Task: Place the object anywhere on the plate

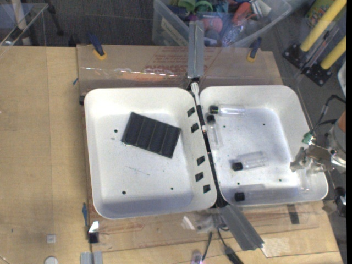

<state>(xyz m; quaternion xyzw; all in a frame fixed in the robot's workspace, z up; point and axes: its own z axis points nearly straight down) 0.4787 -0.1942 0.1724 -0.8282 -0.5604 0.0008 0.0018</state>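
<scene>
Wooden tabletop (38,147) runs along the bottom of the frame and carries two white bins side by side. The left bin (137,186) holds the plate (151,135), a dark ribbed rectangle lying flat at its upper middle. The right bin (264,131) holds the likely objects: one clear capped tube (247,160) at centre, another clear tube (226,110) at its upper left, and a small black piece (239,197) near the lower wall.

The hand (309,157) sits at the right bin's right rim, well apart from every tube; whether it is spread or pressed together I cannot tell.

The risks, as I judge them: the tubes are clear, round and small, so they may roll or slip out of a pinch. The hand is at the bin wall and could catch the rim. Any carry must cross the raised divider (199,142), where a loose grip could drop the tube short of the plate.
</scene>
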